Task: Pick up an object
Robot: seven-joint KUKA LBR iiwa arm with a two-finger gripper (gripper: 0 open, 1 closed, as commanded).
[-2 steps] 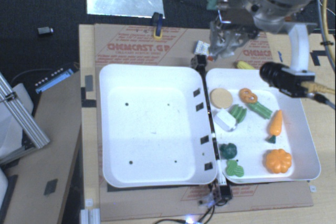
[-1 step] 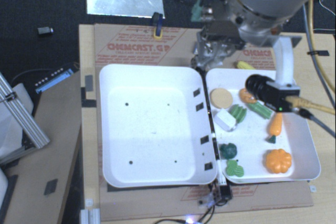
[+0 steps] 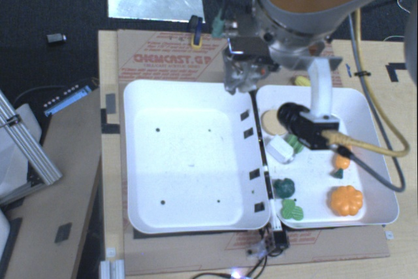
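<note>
Camera view: the grey two-finger gripper [image 3: 240, 84] hangs at twelve o'clock of the bench, over the far end of the divide between the left white bin [image 3: 189, 160] and the right white bin [image 3: 373, 113]. Whether it is open or closed cannot be told.

The things to pick lie in the right bin:
- a tan round disc [image 3: 270, 120] at ten o'clock
- a white block [image 3: 280, 149] near it, toward nine
- a dark green lump [image 3: 283, 188] and a light green piece [image 3: 292, 211] at seven
- an orange pumpkin-shaped toy [image 3: 345, 200] at five
- a small orange piece [image 3: 341, 163] near the toy, toward four
</note>
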